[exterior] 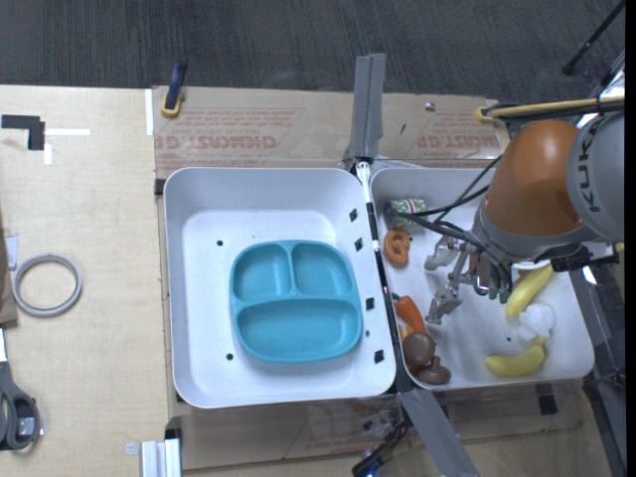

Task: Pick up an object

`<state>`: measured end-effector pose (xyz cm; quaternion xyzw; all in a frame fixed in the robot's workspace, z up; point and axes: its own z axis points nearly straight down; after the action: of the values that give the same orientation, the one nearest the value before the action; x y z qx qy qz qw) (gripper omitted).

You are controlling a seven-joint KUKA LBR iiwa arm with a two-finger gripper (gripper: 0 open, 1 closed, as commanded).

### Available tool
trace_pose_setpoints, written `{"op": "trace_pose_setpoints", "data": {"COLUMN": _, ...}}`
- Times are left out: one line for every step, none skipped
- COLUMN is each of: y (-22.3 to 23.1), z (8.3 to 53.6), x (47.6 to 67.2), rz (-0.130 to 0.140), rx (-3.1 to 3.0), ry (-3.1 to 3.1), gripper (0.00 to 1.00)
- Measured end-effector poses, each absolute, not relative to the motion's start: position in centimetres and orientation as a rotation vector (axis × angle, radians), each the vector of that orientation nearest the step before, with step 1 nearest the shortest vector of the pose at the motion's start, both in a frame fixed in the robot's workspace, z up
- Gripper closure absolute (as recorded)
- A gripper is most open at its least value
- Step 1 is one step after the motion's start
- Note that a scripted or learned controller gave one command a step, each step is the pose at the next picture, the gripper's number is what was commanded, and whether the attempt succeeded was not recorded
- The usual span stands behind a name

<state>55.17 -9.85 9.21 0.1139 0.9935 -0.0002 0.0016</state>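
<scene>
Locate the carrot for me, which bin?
The carrot lies in the right bin, against its left wall, just above the brown items in the near-left corner and below the orange ring.

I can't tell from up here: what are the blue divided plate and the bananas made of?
The blue divided plate looks like molded plastic: uniform color, soft sheen, rounded compartment ridges. The bananas are probably plastic or rubber toys, judging by their even, unblemished yellow, though real fruit can't be ruled out from this view.
</scene>
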Motion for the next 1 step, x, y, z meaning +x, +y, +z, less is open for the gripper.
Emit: {"op": "trace_pose_setpoints", "data": {"y": -9.81, "z": 9.18, "x": 52.91, "rz": -0.001, "rx": 0.320, "ry": 3.124, "gripper": 0.00}}
